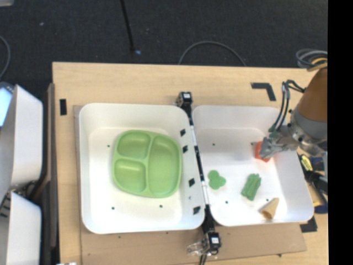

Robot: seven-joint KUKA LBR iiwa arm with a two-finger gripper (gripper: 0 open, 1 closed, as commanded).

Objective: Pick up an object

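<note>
Pincer (268, 148) low at right of frame over right bin (231, 115), touching small orange-red object (261, 152); finger spread and hold unclear. Lower right: green block (251, 186), green clover piece (216, 180), tan cone (270, 207). Left bin (94, 120): green divided plate (147, 163).

Left white bin (94, 214): green three-compartment plastic plate (148, 163). Right white bin (231, 117): flat green clover shape (215, 180), ridged green block (251, 186), tan cone (270, 207), small orange-red object (261, 150) at gripper (270, 147).

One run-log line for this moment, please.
tool over right bin | at orange object | grasp unconfirmed | green tray in left bin
</note>
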